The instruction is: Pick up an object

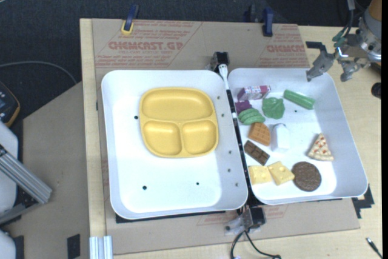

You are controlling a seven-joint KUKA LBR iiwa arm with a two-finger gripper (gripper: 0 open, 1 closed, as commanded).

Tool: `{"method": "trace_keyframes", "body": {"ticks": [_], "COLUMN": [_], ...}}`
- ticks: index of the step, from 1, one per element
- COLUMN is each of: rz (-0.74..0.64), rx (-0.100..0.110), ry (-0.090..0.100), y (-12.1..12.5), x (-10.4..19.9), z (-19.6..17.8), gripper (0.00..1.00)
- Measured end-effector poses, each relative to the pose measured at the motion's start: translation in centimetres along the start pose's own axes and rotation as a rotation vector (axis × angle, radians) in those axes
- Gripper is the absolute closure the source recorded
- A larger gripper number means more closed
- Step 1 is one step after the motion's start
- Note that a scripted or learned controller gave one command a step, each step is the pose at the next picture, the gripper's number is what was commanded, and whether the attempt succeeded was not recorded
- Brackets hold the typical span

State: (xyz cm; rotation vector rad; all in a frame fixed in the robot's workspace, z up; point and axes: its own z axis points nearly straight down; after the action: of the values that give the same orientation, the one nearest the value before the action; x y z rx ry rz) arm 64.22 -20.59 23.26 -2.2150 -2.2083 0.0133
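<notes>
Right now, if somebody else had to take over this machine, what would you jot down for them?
Hand: open, holding nothing, hovering over the far right corner of the right bin.
Things: toy foods lie in the right bin, among them a pizza slice, a brown cookie and a green pod. The yellow divided plate sits in the left bin.
Done: nothing picked.
Left: lower, grasp one item, lift.

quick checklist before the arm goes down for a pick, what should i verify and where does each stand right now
1. Gripper open, nothing between its fingers: ok.
2. Gripper above a target: not ok; it sits over the right bin's far right corner, with bare floor beneath.
3. Nearest item, the green stick, lies apart from neighbours: ok.
4. Isolated option: pizza slice lies alone: ok.
5. Yellow tray in the left bin is clear of the arm's path: ok.
</notes>
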Motion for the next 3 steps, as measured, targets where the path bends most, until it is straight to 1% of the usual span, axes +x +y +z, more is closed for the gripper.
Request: {"method": "trace_keyframes", "body": {"ticks": [1,2,3], "rz": [-0.003,-0.004,-0.006], "rx": [-0.014,-0.012,-0.013], "ry": [-0.003,-0.003,-0.003], "y": [0.2,1.0,2.0], "x": [0.1,0.7,1.2], "z": [-1.0,3.7,9.2], "gripper": [0.0,0.0,0.0]}}
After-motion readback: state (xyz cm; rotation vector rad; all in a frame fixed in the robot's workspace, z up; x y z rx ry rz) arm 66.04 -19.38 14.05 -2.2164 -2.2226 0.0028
